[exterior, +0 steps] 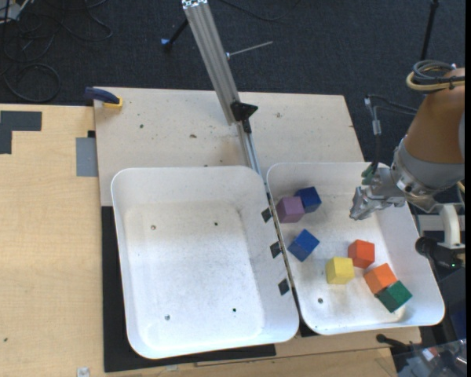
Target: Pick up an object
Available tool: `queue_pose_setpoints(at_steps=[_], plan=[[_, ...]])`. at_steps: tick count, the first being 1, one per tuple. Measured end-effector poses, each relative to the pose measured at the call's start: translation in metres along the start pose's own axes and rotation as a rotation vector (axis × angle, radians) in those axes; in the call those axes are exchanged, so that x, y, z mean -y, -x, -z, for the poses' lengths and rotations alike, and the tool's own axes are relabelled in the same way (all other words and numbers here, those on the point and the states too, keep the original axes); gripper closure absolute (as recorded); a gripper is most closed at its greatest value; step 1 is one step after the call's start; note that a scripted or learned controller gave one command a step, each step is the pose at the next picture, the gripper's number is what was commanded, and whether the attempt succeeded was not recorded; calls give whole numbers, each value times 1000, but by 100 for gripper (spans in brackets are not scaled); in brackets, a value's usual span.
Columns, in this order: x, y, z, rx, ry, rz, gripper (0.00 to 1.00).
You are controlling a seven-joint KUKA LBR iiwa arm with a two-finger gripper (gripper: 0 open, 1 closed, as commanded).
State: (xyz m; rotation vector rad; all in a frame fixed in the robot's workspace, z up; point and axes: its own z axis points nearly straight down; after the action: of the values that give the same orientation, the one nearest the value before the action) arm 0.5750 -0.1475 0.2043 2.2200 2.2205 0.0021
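The arm [436, 144] reaches in from three o'clock, wrist bent down, gripper [363, 208] over the right bin [330, 324]; whether it is open cannot be told. An orange block [362, 252] lies near, at its six o'clock, a yellow block [339, 270] beside it.

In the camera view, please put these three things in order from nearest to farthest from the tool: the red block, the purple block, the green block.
Measured from the tool in the right bin:
1. Red block, just below the tool in the picture.
2. Purple block, to its left, near the bin's left wall.
3. Green block, at the bin's lower right corner.
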Motion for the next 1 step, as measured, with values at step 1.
queue_pose_setpoints(at_steps=[1], plan=[[-1,-58,-4,-4,-6,4,100]])
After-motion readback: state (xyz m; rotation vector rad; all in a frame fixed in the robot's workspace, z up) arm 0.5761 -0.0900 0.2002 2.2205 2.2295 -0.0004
